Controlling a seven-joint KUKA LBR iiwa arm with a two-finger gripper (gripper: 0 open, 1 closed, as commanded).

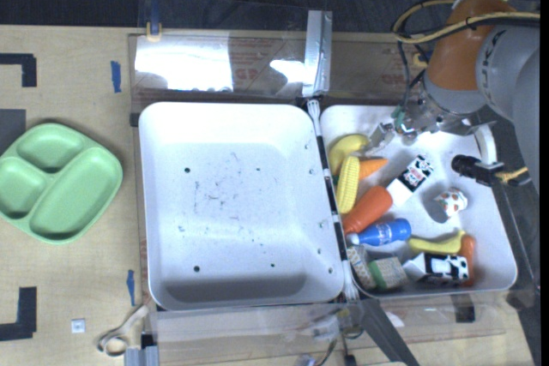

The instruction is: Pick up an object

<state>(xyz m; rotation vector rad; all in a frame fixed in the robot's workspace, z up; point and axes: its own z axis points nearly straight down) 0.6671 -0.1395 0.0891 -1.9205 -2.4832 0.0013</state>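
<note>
The right bin (506,270) holds several toys. Along its left side lie a yellow banana-like piece (346,147), a corn cob (349,183), an orange carrot (369,206) and a blue bottle (384,232). A black-and-white block (416,173) and a small white ball with orange spots (449,201) sit in the middle. A yellow piece (436,243) and a black-and-white cow toy (447,267) lie at the front. My gripper (399,130) hangs over the back of this bin, just right of the yellow piece, with nothing visibly in it.
The left bin (232,120) has a bare white floor. A green divided plate (56,180) rests on the bench at far left. A clear plastic sheet (227,56) lies behind the left bin. The arm's grey body (506,73) covers the right bin's back right corner.
</note>
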